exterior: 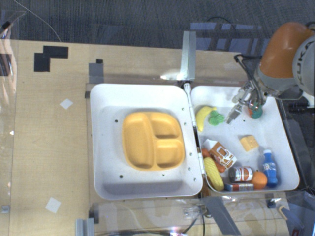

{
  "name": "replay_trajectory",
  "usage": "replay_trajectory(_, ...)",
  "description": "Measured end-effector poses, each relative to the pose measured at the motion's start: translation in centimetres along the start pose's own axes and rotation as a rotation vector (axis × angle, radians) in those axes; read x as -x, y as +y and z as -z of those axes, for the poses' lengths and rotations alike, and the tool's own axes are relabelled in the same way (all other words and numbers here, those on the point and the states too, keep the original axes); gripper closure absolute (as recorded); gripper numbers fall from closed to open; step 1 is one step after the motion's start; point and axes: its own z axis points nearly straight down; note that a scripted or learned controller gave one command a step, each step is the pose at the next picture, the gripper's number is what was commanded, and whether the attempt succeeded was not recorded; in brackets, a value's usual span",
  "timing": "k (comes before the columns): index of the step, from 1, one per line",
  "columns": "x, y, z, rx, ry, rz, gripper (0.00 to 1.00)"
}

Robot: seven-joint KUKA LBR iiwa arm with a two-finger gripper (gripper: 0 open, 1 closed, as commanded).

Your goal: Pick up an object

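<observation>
My gripper (238, 107) hangs over the back of the right bin (283, 132), reaching in from the right under the orange wrist band. A small orange and teal object (256, 112) lies just to its right, partly hidden by the wrist. Left of the gripper lie a yellow banana (202, 116) and a small green object (215, 118). Farther forward in the bin are a tan cheese block (249, 143), a blue bottle (268, 166), a dark can (240, 174), an orange (259, 179), a corn cob (213, 172) and a red and white carton (221, 154).
The left bin (106, 146) holds a yellow divided plate (152, 140). A metal post (188, 58) stands behind the seam between the two bins. Light wooden bench surface extends to the left.
</observation>
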Motion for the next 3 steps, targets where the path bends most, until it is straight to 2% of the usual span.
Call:
replay_trajectory(1,-3.0,3.2,-3.5,0.003,0.000,-0.219,0.00)
replay_trajectory(2,-2.8,3.4,-2.1,0.008,-0.010,-0.212,1.00)
replay_trajectory(3,-2.8,3.4,-2.1,0.008,-0.009,-0.211,0.00)
